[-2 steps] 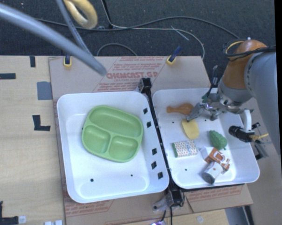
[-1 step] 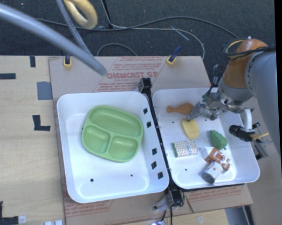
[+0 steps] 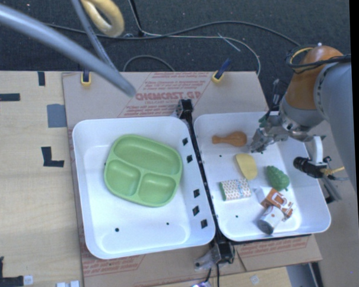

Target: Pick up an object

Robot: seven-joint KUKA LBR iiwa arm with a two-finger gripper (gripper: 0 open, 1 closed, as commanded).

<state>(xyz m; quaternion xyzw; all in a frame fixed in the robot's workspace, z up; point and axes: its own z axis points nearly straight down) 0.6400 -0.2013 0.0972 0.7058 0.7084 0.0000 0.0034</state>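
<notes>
Approach step: the pincer (image 3: 259, 143) hovers just right of the drumstick (image 3: 230, 139); its state I cannot tell. Next, it must descend onto one object.

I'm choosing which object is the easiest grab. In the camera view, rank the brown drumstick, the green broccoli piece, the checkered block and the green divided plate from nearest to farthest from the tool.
From the tool:
1. Brown drumstick, just to its left in the right bin.
2. Green broccoli piece, below it, right side.
3. Checkered block, lower left of it, near the divider.
4. Green divided plate, in the left bin.
</notes>
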